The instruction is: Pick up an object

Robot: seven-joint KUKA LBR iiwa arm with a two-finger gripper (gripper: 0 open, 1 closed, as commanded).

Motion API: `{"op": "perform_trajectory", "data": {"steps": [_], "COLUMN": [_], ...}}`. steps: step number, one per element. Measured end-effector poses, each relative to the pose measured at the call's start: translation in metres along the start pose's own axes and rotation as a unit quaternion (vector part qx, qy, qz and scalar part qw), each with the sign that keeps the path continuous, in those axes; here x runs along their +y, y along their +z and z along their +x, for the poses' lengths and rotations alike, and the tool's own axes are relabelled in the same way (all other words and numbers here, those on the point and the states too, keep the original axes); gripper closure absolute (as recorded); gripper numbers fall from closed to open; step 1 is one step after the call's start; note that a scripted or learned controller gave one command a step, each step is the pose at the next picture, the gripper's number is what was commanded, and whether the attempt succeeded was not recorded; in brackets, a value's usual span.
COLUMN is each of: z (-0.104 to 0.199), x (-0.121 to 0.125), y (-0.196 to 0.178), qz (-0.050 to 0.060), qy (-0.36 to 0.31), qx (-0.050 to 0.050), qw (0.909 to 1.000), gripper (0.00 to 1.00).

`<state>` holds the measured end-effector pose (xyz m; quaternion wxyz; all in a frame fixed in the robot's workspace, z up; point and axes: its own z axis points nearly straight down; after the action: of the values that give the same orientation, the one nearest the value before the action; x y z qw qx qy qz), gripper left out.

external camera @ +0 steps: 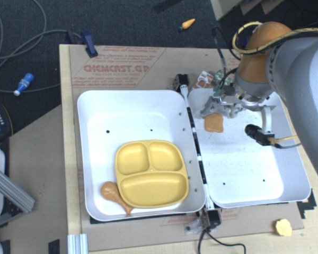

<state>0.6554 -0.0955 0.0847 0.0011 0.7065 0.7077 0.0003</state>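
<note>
A flat tan-orange piece [213,124], like a toy slice of bread, lies in the right bin [244,179] near its upper left corner. My gripper [222,109] hangs just above and slightly right of that piece, its grey metal head pointing down, with the orange-banded wrist behind it. Nothing shows as held. In the left bin [95,115] sits a yellow divided plate [151,173], and a tan toy drumstick [114,193] lies against the plate's lower left edge.
A small brown-and-white item [204,80] lies at the right bin's far edge, close behind the gripper. On the cardboard at the front right lies a yellow chunk [282,227]. The bulky grey arm covers the right bin's upper right.
</note>
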Motion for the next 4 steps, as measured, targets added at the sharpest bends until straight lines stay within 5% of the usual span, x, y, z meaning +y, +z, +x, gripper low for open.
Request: {"op": "perform_trajectory", "data": {"steps": [2, 3, 4], "z": [0.003, 0.003, 0.003], "x": [-0.014, -0.013, -0.082], "y": [0.000, -0.011, -0.045], "qz": [0.002, 0.000, 0.004], "qy": [0.001, 0.001, 0.002], "qx": [0.001, 0.000, 0.001], "qw": [1.0000, 1.0000, 1.0000], "gripper": [0.00, 1.00, 1.00]}}
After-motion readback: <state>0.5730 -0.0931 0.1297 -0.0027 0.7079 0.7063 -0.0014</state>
